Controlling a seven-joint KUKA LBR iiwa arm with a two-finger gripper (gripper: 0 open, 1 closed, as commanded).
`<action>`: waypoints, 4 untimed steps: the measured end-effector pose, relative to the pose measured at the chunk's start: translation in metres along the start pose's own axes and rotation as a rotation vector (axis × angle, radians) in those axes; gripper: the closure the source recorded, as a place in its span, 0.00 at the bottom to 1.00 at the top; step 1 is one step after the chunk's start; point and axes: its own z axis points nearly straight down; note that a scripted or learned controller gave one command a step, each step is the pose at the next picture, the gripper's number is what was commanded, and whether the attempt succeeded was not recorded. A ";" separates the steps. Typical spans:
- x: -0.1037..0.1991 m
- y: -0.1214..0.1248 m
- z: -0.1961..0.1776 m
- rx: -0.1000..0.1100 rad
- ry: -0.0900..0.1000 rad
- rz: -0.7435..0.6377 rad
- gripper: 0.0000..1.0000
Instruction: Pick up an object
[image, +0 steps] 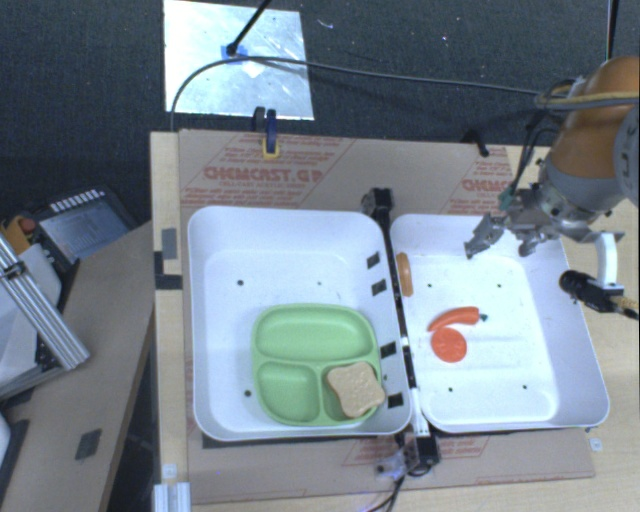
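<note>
Claw (503, 237) spread, above flat orange disc (449, 345).

The bench (300, 165) is covered with a brown board that has red writing on it. Two white bins sit on it, side by side and touching in the middle. The left bin (215, 300) is on the left part of the board. The right bin (575, 350) is next to it. A small yellow and dark thing, maybe a clamp (267, 133), sits at the board's far edge.
</note>
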 end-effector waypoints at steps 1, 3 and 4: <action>0.000 0.003 -0.008 -0.013 -0.002 -0.002 0.00; -0.010 -0.003 0.079 -0.011 -0.001 0.000 0.00; -0.010 -0.002 0.120 -0.011 -0.001 0.000 0.00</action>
